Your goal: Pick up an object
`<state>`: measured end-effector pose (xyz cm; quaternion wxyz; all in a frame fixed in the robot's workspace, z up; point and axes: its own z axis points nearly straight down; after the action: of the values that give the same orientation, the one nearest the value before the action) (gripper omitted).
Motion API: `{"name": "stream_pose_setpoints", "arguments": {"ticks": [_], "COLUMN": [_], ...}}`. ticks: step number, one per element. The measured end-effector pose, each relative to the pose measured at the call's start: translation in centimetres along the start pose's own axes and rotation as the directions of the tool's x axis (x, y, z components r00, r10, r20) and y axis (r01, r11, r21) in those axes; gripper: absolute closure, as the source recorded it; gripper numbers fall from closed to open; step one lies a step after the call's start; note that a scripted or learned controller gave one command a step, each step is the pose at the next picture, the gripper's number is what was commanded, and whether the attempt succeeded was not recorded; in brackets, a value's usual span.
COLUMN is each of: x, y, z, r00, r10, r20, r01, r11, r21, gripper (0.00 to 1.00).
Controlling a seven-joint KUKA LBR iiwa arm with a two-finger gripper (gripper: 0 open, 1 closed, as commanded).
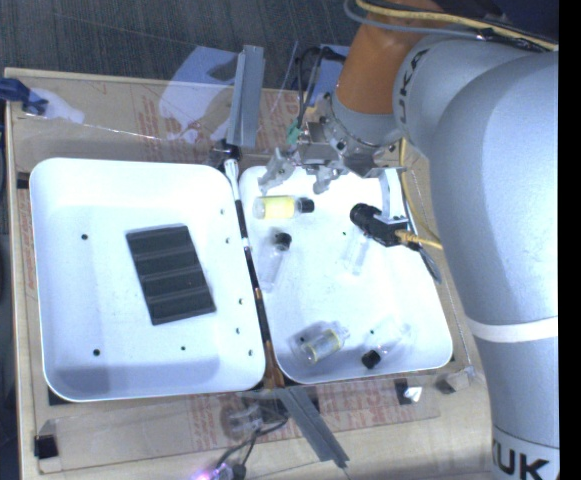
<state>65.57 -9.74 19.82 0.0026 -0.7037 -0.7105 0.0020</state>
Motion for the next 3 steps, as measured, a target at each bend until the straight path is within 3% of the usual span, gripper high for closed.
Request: {"name": "stream_pose_setpoints", "arguments": {"ticks": [1,2,3], "x": [-2.6,-2.6,3.6], "y": [0.0,-0.4,-0.3], "z": [10.9,10.2,-3.4], "r00": [1.0,1.0,0.995], "r10": [-0.011,-0.012,-0.104], "r20": [0.001,-0.001,0.001], "r01": [0.011,0.012,0.104], "r11": [1.0,1.0,0.995], "r21": [0.001,0.017,-0.007], "gripper": [0.0,1.0,1.0]}}
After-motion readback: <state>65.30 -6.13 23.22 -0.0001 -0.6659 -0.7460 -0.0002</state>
